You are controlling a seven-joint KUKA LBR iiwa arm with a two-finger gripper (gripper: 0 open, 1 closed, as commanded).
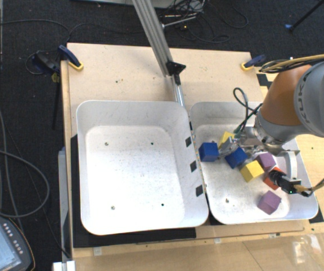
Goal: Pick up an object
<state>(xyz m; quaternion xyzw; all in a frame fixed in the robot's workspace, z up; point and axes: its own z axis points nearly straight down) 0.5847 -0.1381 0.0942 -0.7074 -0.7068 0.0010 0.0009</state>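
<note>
Blue and yellow blocks crowd the right bin, right of centre, under your gripper; I cannot tell its jaw state. Crowding could spoil a clean grasp.

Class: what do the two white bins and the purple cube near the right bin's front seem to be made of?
White bins: probably moulded plastic, matt and scuffed; rounded corners, dark speckles. Purple cube: possibly foam or painted wood; flat, dull, even colour.
</note>
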